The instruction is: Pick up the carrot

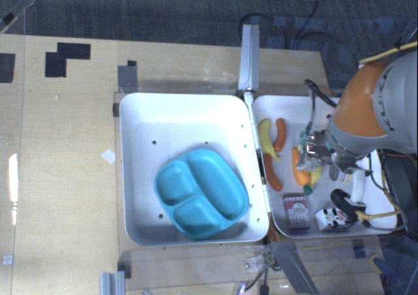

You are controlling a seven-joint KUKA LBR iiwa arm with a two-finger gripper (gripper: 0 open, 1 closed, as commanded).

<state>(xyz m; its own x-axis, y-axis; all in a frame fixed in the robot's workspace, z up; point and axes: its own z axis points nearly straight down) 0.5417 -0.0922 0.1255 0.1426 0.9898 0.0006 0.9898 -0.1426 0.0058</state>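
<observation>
So my tool (312, 154) is parked low over the right-hand bin (287, 225), and I honestly can't tell how wide it's open or whether it's got anything. The carrot (300, 171) sits right under it, poking out toward the bin's middle, orange with a bit of green near the tool. Its long axis looks roughly up-down in the camera view. Past it are a yellow banana (266, 138) and two sausages (280, 132).

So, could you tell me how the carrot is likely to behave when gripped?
The carrot looks like a smooth toy, so probably stiff and light. Its rounded, tapered shape could slip from the gripper or roll if nudged. It lies close beside the banana, which a push might disturb.
</observation>
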